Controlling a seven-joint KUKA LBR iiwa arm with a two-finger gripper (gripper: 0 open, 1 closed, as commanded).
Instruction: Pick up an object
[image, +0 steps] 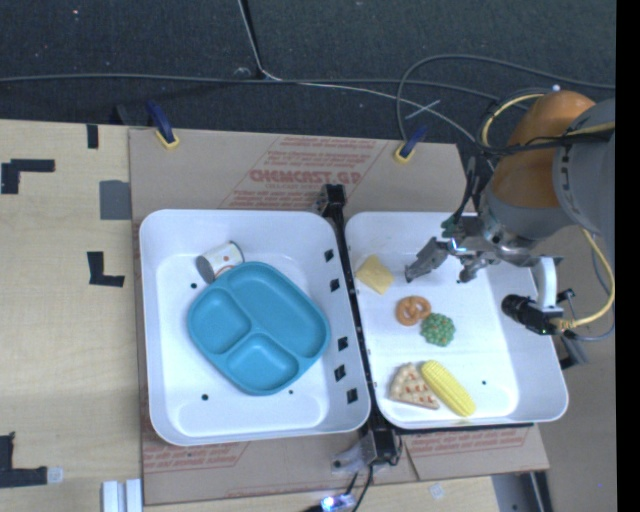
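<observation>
Gripper: (441, 266) one, over the right bin (500, 330), its two fingers spread apart with nothing between them.
Pick candidates: five food pieces in the right bin.
Cheese wedge: (375, 274) one, just left of the fingertips.
Pretzel: (412, 310) one, just below the gripper.
Broccoli: (437, 329) one, below the gripper, touching the pretzel.
Corn cob: (448, 388) one, well below, beside one pizza slice (412, 386).
Left bin: (175, 250) one blue divided tray (258, 326) and one small cup (219, 261) lying on its side, both far left of the gripper.

One fixed camera looks down at a slant on the surface (60, 330), apparently from its near edge, both white bins (160, 330) in frame.
</observation>
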